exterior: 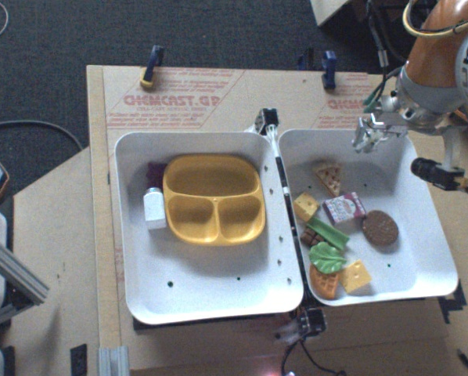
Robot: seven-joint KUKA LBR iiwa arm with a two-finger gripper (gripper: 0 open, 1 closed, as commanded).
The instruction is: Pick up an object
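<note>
light: even, fairly bright | shadows: soft | glare: mild on white bins (132, 210) | focus: slightly soft

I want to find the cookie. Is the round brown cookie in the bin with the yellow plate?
No, the round brown cookie lies in the right bin, while the yellow plate sits in the left bin.

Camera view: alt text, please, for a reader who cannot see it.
A grey-and-orange arm's gripper hovers over the right bin's far edge, above toy food including a brown cookie. The left bin holds a yellow divided tray.
</note>
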